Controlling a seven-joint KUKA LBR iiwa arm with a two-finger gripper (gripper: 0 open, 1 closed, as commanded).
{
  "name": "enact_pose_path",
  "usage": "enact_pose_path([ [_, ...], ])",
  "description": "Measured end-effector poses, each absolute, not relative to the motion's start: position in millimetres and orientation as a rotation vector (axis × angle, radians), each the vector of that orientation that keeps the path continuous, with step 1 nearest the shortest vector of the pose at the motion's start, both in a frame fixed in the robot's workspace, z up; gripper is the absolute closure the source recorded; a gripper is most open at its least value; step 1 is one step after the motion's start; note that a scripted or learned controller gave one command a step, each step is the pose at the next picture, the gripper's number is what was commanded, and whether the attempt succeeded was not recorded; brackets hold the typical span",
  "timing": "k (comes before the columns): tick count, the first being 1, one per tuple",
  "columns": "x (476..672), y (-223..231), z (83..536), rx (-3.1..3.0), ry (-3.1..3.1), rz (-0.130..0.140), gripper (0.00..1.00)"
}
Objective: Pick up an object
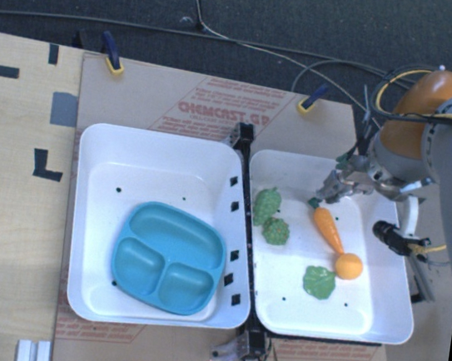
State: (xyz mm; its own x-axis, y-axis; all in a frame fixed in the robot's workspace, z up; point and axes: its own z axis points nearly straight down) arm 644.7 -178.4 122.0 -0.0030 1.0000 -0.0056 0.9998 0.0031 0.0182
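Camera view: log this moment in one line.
gripper over right bin | near carrot top | nothing visibly held | tray in left bin

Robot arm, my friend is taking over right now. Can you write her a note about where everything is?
Gripper: low in the right bin, by the green end of the carrot. Nothing seen held.
Right bin: carrot lying at a slant, orange at its lower end, three green pieces, two near the divider and one near the front.
Left bin: blue tray.
Done: nothing picked up yet.
Left: grab one object and lift it, probably the carrot.
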Motion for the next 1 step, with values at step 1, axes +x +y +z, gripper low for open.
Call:
enact_pose_path([
  [1,644.7,-176.2,164.1,2.219,2.222,0.002,1.0],
])
